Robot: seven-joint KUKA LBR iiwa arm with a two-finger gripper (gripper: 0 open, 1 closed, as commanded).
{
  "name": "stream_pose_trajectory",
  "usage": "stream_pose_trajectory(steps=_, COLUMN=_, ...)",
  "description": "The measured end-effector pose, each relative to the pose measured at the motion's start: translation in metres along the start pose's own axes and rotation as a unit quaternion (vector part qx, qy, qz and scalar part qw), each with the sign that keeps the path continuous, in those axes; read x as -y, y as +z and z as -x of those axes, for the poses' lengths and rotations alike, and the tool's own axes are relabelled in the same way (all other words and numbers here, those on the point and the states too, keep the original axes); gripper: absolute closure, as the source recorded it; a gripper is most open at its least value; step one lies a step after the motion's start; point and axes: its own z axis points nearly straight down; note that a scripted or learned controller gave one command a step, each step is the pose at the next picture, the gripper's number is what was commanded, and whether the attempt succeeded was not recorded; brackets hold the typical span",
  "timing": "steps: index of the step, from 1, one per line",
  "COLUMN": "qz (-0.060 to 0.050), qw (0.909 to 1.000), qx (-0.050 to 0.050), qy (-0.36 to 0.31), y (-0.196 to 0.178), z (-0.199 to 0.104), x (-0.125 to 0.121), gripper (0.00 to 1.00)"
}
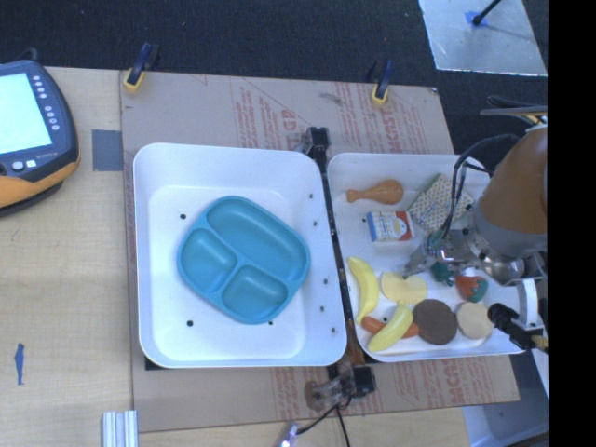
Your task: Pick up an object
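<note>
Grey two-finger gripper [431,261] hovers over the right shallow white bin [349,177], just beside its yellow plastic banana [365,286]; finger spacing cannot be told. Blue divided plastic plate [243,259] lies left of the bin.

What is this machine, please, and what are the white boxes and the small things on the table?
One camera looks down at a slant from above the bench. The grey and orange shape at the right is a robot arm. Its hand hangs low over the right bin; what it holds, if anything, is unclear. That bin contains toy food: a banana, a chicken leg, a small carton, and a brown disc. The left bin holds a blue divided plate. A control tablet lies far left.
</note>
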Motion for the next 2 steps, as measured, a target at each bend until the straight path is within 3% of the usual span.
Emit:
stream_pose_trajectory(steps=1, qz=-0.001, qw=1.0000, qx=0.001, qy=-0.003, y=-0.010, z=0.001, x=0.000, gripper=1.00)
stream_pose_trajectory(steps=2, qz=0.002, qw=1.0000, qx=0.000, qy=0.001, y=-0.124, z=-0.012, x=0.000, gripper=1.00)
